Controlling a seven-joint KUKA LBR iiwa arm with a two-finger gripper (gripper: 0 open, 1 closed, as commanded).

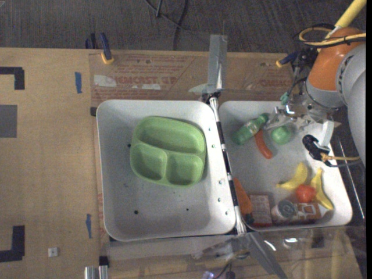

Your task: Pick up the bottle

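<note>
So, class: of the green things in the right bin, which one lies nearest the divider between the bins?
The green bottle, lying tilted by the divider; the round green item sits farther right.

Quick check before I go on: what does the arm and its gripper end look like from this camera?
The arm is light grey with a rounded orange band above the wrist. Yellow and black cables loop over the band. The gripper is grey metal with small fittings, and a black connector with a thin cable sits beside it.

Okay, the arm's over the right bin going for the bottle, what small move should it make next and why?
Probably a short shift left and down toward the green bottle. The gripper sits just right of it in the right bin, nearer the green ball, and nothing shows between its fingers, so it likely needs to centre over the bottle first.
</note>
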